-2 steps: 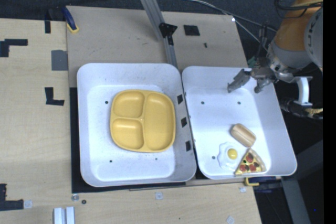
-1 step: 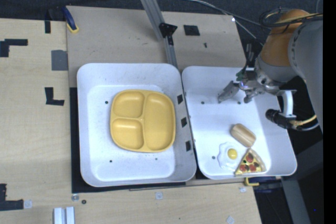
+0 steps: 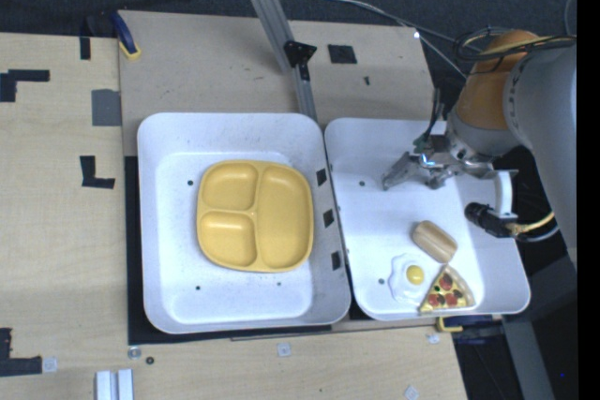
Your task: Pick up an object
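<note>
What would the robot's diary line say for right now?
gripper: over right bin, holding nothing | bread roll, fried egg, pizza slice: untouched, right bin | yellow plate: left bin

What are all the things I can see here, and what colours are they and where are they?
divided plate: one, yellow, three sections, in the middle of the left bin.
bread roll: one, brown, in the right bin, toward its near side.
fried egg: one, white with a yellow yolk, near front of the right bin, below the roll.
pizza slice: one, yellow with red and dark spots, beside the egg on its right.
left bin: one, white, shallow, on the bench.
right bin: one, white, shallow, next to the left bin.
bench: one, light wood with dark tape marks.
arm: one, grey with an orange band, reaching in from the right.
gripper: one, dark metal, over the back part of the right bin, away from the food.
</note>
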### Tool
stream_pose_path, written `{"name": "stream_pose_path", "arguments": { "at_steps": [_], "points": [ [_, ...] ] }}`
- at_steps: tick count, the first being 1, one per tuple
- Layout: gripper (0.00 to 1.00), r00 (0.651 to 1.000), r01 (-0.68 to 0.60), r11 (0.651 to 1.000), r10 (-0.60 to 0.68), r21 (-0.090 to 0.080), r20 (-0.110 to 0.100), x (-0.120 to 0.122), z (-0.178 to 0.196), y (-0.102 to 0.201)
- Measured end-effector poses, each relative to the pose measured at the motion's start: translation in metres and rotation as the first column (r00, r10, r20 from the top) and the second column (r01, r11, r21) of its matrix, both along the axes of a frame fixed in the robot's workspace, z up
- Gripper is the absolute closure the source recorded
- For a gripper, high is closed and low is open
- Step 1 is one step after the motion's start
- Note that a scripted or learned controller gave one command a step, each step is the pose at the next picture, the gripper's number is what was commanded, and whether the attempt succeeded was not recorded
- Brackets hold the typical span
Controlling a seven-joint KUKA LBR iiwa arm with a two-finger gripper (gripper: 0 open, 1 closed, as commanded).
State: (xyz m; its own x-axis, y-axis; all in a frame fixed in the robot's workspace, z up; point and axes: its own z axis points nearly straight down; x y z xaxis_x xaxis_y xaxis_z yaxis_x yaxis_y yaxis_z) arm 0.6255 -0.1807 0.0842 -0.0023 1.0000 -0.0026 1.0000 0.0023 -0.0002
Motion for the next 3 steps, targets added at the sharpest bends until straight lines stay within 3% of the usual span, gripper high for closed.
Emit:
{"name": "stream_pose_path", "arguments": {
  "at_steps": [1,3],
  "points": [
    [1.0,1.0,-0.001,1.0,0.001,-0.002,0.005,0.001,0.013,0.0],
    [1.0,1.0,0.0,1.0,0.0,0.001,0.004,0.018,0.113,-0.011]
  ]
}}
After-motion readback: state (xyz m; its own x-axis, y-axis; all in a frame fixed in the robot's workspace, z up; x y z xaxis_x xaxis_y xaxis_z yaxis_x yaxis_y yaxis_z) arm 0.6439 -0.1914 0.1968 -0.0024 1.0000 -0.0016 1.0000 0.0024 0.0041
